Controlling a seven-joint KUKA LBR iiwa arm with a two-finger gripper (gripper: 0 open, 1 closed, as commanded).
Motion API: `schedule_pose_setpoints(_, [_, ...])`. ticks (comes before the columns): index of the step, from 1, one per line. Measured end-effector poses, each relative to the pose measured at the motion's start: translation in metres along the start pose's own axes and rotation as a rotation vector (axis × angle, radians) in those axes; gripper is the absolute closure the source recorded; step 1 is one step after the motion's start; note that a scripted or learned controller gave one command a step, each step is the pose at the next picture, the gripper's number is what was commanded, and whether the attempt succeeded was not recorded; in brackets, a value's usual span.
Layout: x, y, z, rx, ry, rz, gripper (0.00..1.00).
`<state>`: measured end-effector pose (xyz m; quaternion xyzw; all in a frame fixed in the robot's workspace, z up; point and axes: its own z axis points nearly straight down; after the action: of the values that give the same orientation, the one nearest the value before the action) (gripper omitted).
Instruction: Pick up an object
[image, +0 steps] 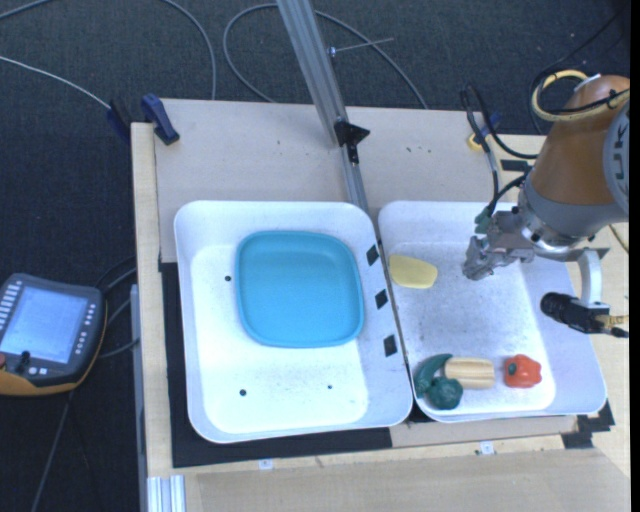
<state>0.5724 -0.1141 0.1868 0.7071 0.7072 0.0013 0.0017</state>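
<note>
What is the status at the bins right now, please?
Gripper over right bin, nothing seen in it. Yellow piece beside it; green item, tan block, red item near front rim. Nothing blocking.

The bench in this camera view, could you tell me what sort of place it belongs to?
Probably a robotics lab test cell: the grey arm with its gripper reaches over two white bins, a teach pendant lies beside the bench, and cables trail across the dark floor.
</note>
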Motion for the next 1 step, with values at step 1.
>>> schedule_pose_setpoints(1, [0.0000,0.0011,-0.0456,-0.001,0.000,0.000,1.00])
